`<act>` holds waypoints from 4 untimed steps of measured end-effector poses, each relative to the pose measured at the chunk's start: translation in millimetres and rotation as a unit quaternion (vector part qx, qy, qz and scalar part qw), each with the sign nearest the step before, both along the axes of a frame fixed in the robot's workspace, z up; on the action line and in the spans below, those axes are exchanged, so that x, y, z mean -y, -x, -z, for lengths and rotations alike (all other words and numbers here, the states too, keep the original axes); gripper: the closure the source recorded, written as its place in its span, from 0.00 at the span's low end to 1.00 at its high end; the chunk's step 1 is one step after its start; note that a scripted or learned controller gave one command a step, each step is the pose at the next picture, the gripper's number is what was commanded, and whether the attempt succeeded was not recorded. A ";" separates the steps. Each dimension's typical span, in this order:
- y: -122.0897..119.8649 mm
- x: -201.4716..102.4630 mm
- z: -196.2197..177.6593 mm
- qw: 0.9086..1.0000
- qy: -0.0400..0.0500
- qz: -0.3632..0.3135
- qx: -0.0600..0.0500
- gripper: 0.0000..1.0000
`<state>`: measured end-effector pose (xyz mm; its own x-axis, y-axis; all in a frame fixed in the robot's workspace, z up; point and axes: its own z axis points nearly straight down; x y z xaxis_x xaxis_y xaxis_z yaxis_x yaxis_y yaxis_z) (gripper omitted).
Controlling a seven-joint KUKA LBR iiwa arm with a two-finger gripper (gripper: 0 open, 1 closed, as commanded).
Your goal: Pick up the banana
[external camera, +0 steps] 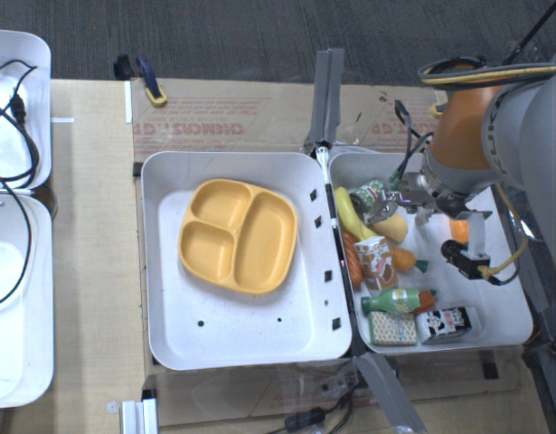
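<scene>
The banana (pixel 347 212) is lying along the left wall of the right bin (pixel 517 319), right of frame centre. The hand (pixel 392 203) is hovering just beside it over the clutter; whether it is wide or narrow cannot be told.

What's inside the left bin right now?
The left bin holds one yellow divided plate with three compartments. Whatever lies beneath the plate is covered and can't be seen.
</scene>
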<state>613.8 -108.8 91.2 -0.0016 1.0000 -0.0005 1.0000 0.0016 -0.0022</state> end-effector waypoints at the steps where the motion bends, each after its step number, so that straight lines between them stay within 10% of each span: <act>1: -37.7 -14.0 2.3 0.997 -0.001 -0.082 -0.006 0.00; 2: 27.5 -2.6 -0.5 0.993 0.000 -0.120 0.001 0.00; 3: 27.5 -1.5 -9.3 0.993 0.000 -0.118 0.001 1.00; 4: 27.5 -1.4 -9.3 0.993 0.000 -0.118 0.001 0.00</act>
<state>586.3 -107.4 100.5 -0.2359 0.9718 -0.0007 0.9718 0.2359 -0.0010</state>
